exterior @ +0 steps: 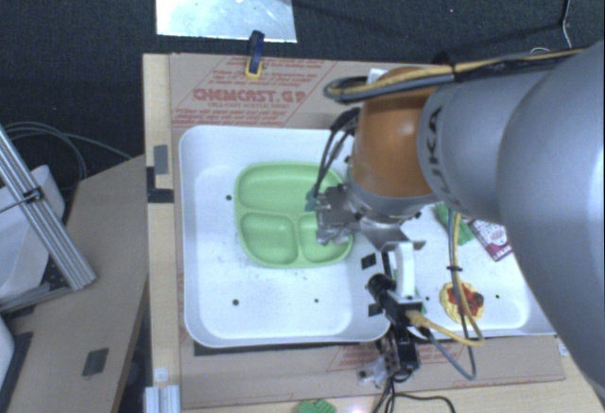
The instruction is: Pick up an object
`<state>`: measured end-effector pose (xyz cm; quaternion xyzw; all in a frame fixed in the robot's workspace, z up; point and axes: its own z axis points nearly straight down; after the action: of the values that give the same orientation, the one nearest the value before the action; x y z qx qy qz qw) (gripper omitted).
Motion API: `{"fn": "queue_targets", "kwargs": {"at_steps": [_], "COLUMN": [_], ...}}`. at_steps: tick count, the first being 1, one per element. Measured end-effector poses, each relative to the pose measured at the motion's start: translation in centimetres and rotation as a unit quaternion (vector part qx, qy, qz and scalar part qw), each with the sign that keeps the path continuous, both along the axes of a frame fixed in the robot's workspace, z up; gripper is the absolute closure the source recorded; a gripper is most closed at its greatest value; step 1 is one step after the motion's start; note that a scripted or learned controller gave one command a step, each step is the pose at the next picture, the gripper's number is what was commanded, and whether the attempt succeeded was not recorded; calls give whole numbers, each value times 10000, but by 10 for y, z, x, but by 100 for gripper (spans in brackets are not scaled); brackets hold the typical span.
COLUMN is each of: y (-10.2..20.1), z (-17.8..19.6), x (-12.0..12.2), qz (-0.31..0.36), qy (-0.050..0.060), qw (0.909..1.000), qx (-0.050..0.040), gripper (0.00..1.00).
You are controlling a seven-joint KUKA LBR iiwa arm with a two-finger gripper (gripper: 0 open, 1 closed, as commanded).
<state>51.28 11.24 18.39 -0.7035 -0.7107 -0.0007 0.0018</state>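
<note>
The green tray [279,213] lay flat in the left bin [213,307], a little toward the bin's right side, with its long axis running roughly from left to right in the camera view. It had three compartments: one long along the upper side and two smaller ones below it. There was one such tray and it was the single thing inside the left bin. Two white bins stood side by side on the tabletop [104,241], and the right bin [515,312] held a small red and yellow object [463,300] and a flat packet with red print [490,236]. The gripper [333,217] was at the right edge of the tray, over the lower right compartment, so the tray stretched away from it toward the left. The wrist with the orange band [392,151] covered the fingers from above, and I cannot tell if they were wide, narrow, or touching the tray.
</note>
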Motion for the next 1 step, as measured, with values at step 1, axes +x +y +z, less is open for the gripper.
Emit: {"fn": "queue_targets", "kwargs": {"at_steps": [1], "y": [15], "z": [-24], "x": [-2], "qz": [-27], "qy": [2], "qw": [10000], "qx": [-14], "gripper": [100]}}
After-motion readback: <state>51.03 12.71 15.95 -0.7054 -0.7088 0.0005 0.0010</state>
